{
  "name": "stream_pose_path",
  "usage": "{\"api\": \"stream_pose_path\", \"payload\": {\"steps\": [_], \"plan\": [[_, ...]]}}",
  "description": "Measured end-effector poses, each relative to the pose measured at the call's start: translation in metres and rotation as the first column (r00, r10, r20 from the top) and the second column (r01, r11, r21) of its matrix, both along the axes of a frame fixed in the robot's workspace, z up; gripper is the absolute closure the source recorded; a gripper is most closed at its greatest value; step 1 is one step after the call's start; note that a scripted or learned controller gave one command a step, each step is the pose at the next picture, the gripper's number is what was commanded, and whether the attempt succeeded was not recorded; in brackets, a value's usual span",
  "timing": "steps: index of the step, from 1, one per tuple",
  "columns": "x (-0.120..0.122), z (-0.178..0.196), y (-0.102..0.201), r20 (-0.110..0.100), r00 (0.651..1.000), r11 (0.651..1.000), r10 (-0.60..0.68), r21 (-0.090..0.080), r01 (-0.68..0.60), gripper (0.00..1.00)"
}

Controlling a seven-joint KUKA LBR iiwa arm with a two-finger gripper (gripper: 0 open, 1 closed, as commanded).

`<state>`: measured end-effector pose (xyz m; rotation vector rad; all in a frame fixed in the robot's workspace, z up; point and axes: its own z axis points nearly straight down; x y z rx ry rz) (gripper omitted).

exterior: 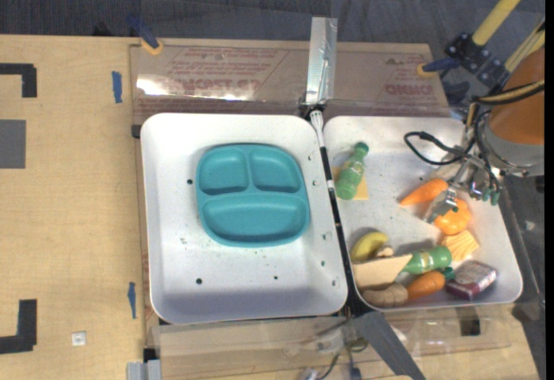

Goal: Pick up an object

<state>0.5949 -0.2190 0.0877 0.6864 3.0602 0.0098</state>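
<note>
Pale wooden bench [69,196], dark carpet beyond; two shallow white bins side by side, taped cardboard behind them.

Gripper [452,196] low in the right bin [389,153], upper right part, among cables. Metal parts sit right over an orange carrot-shaped toy [424,192] and an orange pepper-like toy [455,217]. Cannot tell whether it is released or clenched; nothing seen clearly gripped.

Judgement: task at the grasp stage, no object lifted yet. Likely target is one of the two orange toys under the tool; closing and raising remain.

Outward: yellow wedge [460,242] just below the pepper toy. Bottom of the bin crowded: green-and-white bottle-like toy [427,261], small orange piece [426,285], purple block [472,280], tan flat slab [381,270], brown potato-like lump [385,295], yellow-green round fruit [370,243]. Green plastic bottle [351,172] lies apart near the divider.

Left bin [164,283] holds a teal divided plastic tray [253,195].

Obstruction: the orange toys touch, so a double or glancing grip looks possible.
</note>
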Motion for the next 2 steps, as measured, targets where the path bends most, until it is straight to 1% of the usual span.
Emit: {"api": "stream_pose_path", "payload": {"steps": [1, 2], "plan": [[-0.054, 0.001, 0.056, 0.004, 1.000, 1.000, -0.006, -0.005, 0.006, 0.00], [-0.101, 0.002, 0.084, 0.006, 0.997, 0.997, -0.079, -0.005, 0.079, 0.00]]}}
